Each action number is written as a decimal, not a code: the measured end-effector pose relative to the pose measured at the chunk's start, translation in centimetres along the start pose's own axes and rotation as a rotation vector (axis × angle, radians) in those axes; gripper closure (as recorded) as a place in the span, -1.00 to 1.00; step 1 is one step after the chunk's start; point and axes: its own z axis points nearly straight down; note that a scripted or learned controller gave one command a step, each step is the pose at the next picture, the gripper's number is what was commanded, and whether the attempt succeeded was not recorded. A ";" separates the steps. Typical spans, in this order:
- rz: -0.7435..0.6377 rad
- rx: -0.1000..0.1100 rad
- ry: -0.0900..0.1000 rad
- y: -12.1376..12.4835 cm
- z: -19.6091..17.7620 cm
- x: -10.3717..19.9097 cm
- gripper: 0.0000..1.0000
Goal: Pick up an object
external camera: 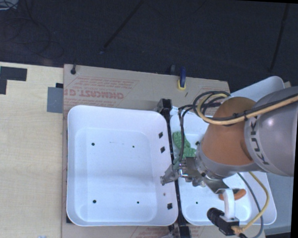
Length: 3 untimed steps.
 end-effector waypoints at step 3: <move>0.008 0.003 -0.001 -0.4 -3.0 -4.1 1.00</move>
